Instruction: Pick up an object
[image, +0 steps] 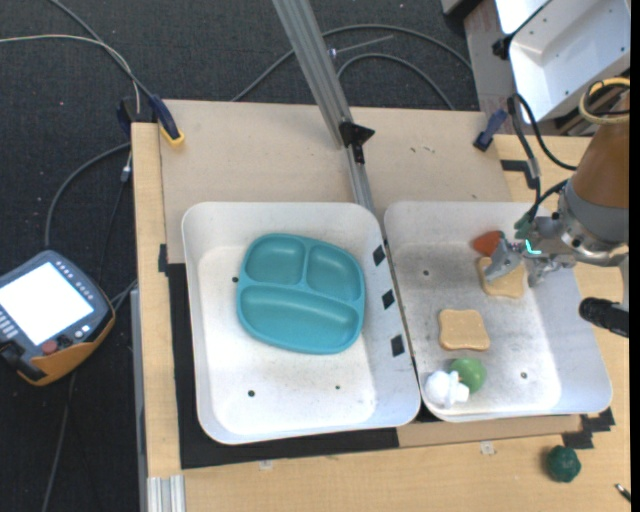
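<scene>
1. My gripper (508, 258) is low in the right bin (560, 400), at its upper right area, right over a pale slice of bread (506, 285). I cannot tell whether it has closed on anything; the view is too small and my wrist covers part of it.

2. The thing I judge I am going for is that bread slice. It lies flat on the bin floor, just beside a small red piece (488, 242) that sits up and to the left of it.

3. Other candidates lie nearer the front of the same bin: a second, toast-coloured slice (464, 330), and below it a green ball (470, 373) touching a white lump (441, 388). The left bin (215, 400) holds a teal divided plate (300, 292).

4. What could go wrong: a flat slice offers little edge, so I could close above it and come away with nothing.

5. The red piece is so near that I might nudge it, or pinch it along with the bread, and then lose both on the lift.

6. If I catch the slice at one corner only, it will likely swing and slip out as I rise.

7. A green ball (563, 462) lies outside the bins on the bench; it is well apart and no concern.
</scene>
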